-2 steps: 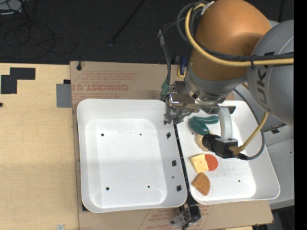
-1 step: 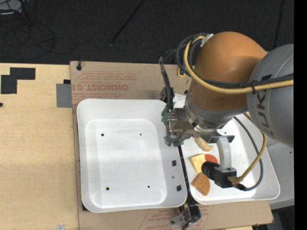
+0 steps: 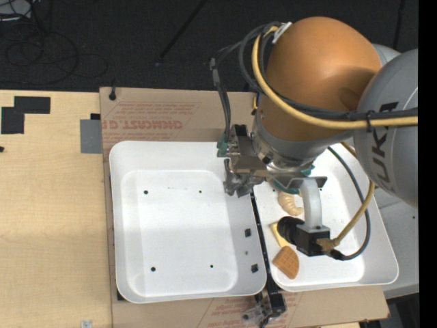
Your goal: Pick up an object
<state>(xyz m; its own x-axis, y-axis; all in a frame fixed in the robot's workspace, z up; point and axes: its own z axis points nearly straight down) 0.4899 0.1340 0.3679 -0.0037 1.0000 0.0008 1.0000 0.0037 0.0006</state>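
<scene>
Centre frame: claw (image 3: pixel 237 173), opening untellable, nothing visibly held, above white plastic bin rim (image 3: pixel 244 251); may strike rim, missing tan waffle-textured wedge (image 3: pixel 287 261).

Two white bins (image 3: pixel 119 203) (image 3: pixel 382 268), three small things.
One orange waffle (image 3: pixel 287 261), one yellow wedge (image 3: pixel 276 230) and one cream piece (image 3: pixel 287 201) lay right of the pincer (image 3: pixel 236 182).

Even, fairly bright light; a soft shadow darkens the bench (image 3: pixel 48 183) at lower left; detail slightly blurred.
</scene>
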